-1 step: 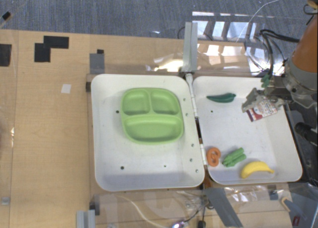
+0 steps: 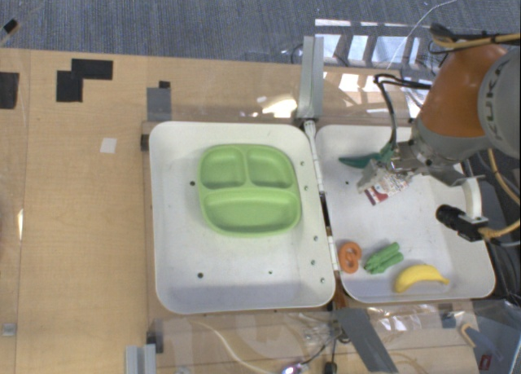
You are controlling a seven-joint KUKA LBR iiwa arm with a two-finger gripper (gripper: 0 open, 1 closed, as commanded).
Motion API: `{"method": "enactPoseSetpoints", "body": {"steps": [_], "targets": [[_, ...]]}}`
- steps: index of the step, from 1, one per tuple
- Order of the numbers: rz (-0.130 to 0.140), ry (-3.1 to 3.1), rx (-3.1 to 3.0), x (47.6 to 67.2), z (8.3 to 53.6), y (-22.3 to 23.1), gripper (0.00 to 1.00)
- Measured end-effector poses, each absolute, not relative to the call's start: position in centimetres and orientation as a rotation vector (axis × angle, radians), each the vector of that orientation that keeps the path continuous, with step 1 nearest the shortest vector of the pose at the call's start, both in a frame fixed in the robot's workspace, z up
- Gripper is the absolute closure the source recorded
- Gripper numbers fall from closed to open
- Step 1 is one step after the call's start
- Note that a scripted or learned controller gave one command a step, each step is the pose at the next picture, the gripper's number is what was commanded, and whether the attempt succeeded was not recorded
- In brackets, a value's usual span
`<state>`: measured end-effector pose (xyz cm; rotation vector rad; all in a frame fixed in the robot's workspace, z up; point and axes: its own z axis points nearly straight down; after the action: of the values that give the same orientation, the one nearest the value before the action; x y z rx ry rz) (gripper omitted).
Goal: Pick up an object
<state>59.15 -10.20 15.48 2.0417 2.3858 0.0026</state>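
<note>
Seemingly mid-approach with the gripper, or at the point of grasping; no lift yet, judging by how low it sits. Hangs over the far part of the right bin, on the grey arm reaching in from the right. Open, closed or clamped on anything: cannot tell, too small and cluttered at the tip. Meets, or nearly meets, a small red-and-white item just below the tip; touching or merely above, cannot say. Lies just beside a teal object pointing off toward the divider between the bins.

Next, probably: settle on one of those two nearest things, close firmly and rise straight up, keeping clear of the bin wall and of the neighbour. Calls for care, since two things so near each other could be nudged apart or caught together.

Further out, along the near edge of the same bin: an orange piece, a green vegetable-like toy just beside it, and a yellow banana, all well apart from the tip. Beyond the divider, in the left bin: a green divided plate, lying flat.
</note>
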Motion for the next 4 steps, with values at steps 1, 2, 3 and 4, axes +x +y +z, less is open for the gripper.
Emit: {"method": "enactPoseSetpoints", "body": {"steps": [1, 2, 3, 4], "targets": [[0.004, 2.445, 1.965, 62.5, 12.2, -13.2, 0.00], [0.001, 2.376, 2.052, 64.8, 8.9, -9.3, 0.00], [0.006, 2.375, 2.047, 64.9, 10.1, -9.2, 1.00], [0.006, 2.375, 2.047, 64.9, 10.1, -9.2, 0.00]]}}
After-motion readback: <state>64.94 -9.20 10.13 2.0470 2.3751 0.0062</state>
